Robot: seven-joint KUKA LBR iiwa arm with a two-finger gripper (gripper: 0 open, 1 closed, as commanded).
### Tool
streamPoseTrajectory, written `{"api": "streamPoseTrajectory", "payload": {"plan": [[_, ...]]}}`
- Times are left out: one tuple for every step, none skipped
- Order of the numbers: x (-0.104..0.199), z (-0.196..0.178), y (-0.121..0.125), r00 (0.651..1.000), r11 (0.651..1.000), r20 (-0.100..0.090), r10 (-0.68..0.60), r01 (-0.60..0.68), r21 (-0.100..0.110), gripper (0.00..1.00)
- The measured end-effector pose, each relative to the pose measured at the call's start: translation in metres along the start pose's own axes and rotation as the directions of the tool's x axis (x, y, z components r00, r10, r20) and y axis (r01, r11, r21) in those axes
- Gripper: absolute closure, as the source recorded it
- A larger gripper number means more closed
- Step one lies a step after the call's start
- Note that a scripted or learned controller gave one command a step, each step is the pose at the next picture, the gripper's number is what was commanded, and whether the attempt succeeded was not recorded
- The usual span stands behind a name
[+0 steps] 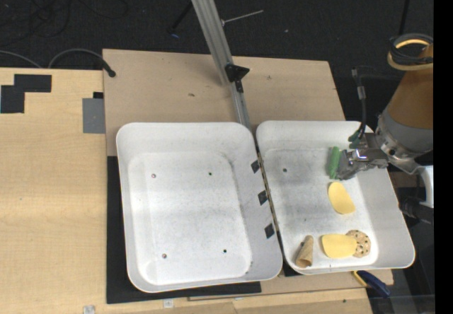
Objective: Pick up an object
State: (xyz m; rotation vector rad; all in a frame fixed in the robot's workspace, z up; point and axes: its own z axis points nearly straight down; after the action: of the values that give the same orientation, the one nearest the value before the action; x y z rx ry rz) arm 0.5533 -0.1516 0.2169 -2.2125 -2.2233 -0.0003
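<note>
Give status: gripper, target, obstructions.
Gripper low in right white bin, at green block. Grasp unconfirmed. Yellow oval piece just below; cookie, cone nearer front.

Green object (333,161): a narrow, upright-lying bar in the upper part of the right bin (304,137), just beside the metal fingertips.
Yellow oval (341,199): flat, mid-bin, below the green bar.
Yellow slab (337,245): flat, near the bin's front wall.
Cookie (360,242): speckled, touching the slab's right side.
Cone (305,252): tan, left of the slab.
</note>
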Motion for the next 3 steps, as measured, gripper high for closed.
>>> {"api": "streamPoseTrajectory", "payload": {"plan": [[0.053, 0.009, -0.01, 1.0, 1.0, 0.0, 0.001, -0.001, 0.002, 1.0], [0.105, -0.001, -0.012, 1.0, 1.0, 0.0, 0.0, 0.0, 0.0, 1.0], [0.164, 0.003, -0.02, 1.0, 1.0, 0.001, 0.0, 0.0, 0.003, 1.0]]}}
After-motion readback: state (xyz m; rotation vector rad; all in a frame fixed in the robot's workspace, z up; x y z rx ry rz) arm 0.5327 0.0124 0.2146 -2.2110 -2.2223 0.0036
